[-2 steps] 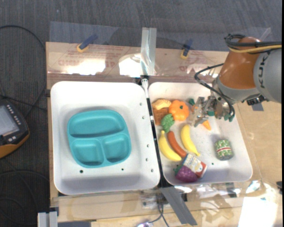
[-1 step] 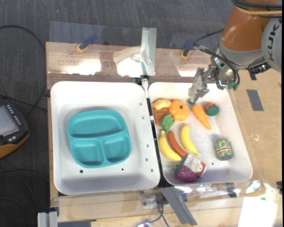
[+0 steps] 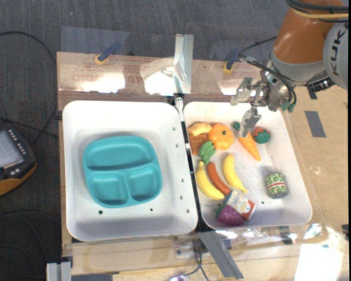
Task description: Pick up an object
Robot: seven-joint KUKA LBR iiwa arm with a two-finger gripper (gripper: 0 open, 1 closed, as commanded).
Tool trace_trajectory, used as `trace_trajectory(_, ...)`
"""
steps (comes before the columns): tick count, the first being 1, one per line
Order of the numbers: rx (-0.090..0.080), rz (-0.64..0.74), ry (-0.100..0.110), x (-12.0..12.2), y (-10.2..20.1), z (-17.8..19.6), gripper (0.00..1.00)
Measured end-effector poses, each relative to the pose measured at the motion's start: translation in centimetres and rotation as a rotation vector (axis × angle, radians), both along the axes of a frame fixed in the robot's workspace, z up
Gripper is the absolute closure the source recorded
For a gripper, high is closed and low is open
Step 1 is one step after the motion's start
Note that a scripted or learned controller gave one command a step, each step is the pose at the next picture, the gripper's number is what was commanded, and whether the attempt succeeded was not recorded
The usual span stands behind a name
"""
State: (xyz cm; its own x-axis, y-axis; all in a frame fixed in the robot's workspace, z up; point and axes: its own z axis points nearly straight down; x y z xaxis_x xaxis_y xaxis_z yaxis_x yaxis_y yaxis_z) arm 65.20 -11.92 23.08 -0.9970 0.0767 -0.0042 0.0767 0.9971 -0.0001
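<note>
The right bin (image 3: 297,174) holds several toy foods. Among them are an orange fruit (image 3: 221,136), a carrot (image 3: 251,147), two yellow bananas (image 3: 234,172), a red sausage (image 3: 217,178) and a green striped ball (image 3: 275,184). A green broccoli piece (image 3: 206,151) and a bread piece (image 3: 197,133) lie by the divider. My gripper (image 3: 247,107) hangs over the bin's far side, just above the carrot's top. It is open, with nothing between its fingers (image 3: 251,122).
A teal divided tray (image 3: 123,170) lies in the left bin (image 3: 76,122). A purple item (image 3: 230,216) and a small red carton (image 3: 241,202) sit at the right bin's near edge. A handheld pendant (image 3: 6,154) rests on the floor at far left.
</note>
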Motion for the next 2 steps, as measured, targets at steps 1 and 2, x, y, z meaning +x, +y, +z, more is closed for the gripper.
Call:
trace_trajectory(1,-0.003,0.017,-0.024,-3.6,-0.8,-10.9,0.0)
trace_trajectory(2,-0.002,0.017,-0.008,-7.9,-3.5,-14.1,0.0)
